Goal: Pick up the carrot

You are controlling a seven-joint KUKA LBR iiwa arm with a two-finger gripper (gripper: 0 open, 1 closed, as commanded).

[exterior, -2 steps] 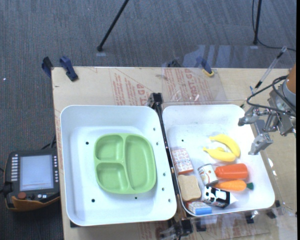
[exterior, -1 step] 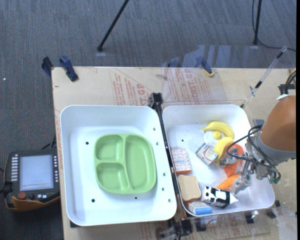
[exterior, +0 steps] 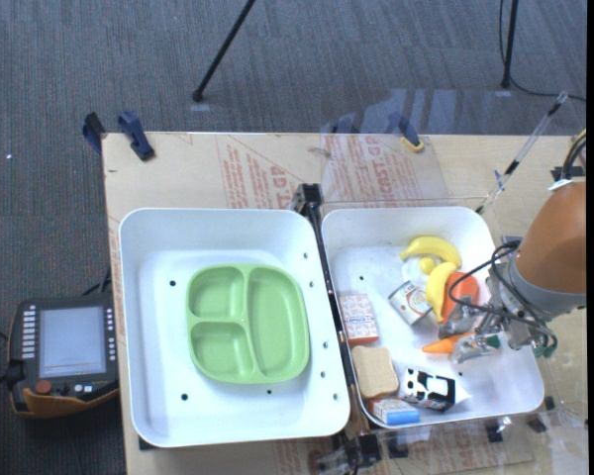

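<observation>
Wooden bench (exterior: 228,166) bears two white bins (exterior: 139,265) over grey carpet (exterior: 79,47).

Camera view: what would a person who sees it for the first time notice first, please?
First, the light green divided plate, alone in the left bin. Next, the cluster in the right bin: yellow bananas near its back, with the orange carrot in front of them. The hand is low over the carrot's right end, and the arm's orange band stands out at the right.
</observation>
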